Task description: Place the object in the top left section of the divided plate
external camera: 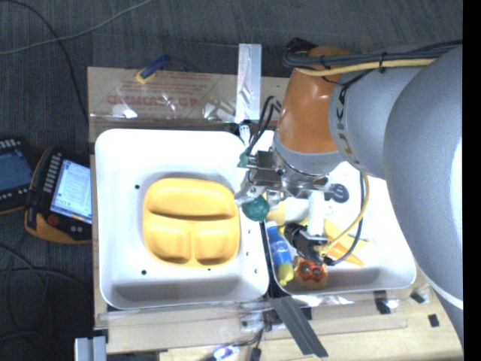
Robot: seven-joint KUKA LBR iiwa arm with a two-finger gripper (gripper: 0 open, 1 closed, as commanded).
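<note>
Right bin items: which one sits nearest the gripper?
The teal round object, just under the gripper at the bin's left edge. The blue item and orange toy lie further toward the front.

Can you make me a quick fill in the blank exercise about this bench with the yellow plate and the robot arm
1. The yellow divided plate lies in the ______ bin of the camera view.
2. The plate has ______ sections.
3. The arm's gripper hovers over the wall between the two white ______.
4. The band above the arm's wrist is ______.

Missing words: left; three; bins; orange
</note>
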